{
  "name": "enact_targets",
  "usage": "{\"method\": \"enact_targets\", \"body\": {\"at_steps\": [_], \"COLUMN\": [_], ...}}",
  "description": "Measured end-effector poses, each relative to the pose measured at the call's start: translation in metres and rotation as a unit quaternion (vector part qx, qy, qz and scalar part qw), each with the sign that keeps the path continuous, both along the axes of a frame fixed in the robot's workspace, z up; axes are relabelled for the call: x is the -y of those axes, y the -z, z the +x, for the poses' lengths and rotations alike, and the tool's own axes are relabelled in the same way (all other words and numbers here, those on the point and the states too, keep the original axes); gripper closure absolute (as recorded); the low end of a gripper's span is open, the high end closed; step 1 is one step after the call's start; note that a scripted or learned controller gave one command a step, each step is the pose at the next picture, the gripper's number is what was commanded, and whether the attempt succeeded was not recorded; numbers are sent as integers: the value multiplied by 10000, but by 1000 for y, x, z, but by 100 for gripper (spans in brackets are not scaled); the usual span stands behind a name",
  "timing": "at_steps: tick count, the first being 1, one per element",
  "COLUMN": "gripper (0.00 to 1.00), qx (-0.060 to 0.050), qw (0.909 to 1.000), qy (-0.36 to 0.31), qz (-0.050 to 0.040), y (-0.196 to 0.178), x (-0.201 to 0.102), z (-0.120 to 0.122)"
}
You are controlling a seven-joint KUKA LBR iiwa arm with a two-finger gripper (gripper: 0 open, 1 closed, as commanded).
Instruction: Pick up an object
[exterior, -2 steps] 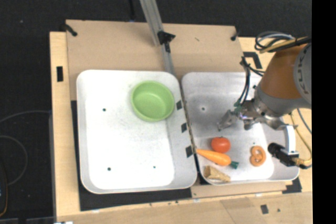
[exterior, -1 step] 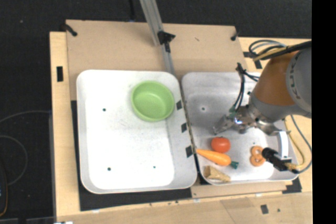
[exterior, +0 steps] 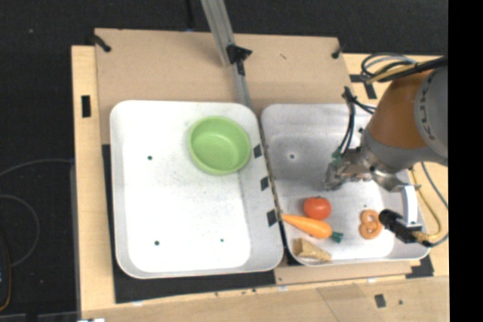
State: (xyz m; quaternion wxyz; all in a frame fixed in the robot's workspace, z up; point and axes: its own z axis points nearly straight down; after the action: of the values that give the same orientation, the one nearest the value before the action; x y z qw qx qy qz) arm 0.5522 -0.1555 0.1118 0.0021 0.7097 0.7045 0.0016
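Wedge [exterior: 311, 250] seen nearest camera, below pincer [exterior: 337, 176]. Carrot [exterior: 307, 225], tomato [exterior: 318, 207] just below it; pretzel [exterior: 369, 224] lower right. Bowl [exterior: 219, 145] far left. Pincer opening cannot be told.

Two white bins [exterior: 136, 185], one green bowl [exterior: 219, 145], one tomato [exterior: 318, 207], one carrot [exterior: 308, 225], one pretzel [exterior: 369, 224], one tan wedge [exterior: 311, 251].

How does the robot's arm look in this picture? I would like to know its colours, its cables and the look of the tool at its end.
The arm is bulky and rounded, grey with a broad orange band above the wrist. Black cables loop beside it and run down along the wrist. The tool is small, dark and metallic, much narrower than the arm; its details are too small to tell.
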Motion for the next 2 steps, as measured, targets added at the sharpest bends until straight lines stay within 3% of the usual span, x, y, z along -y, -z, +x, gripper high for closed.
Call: {"method": "enact_targets", "body": {"at_steps": [2], "gripper": [100], "qx": [-12], "qw": [10000], "qy": [-53], "qz": [-3], "y": [-106], "x": [-2], "z": [6]}}
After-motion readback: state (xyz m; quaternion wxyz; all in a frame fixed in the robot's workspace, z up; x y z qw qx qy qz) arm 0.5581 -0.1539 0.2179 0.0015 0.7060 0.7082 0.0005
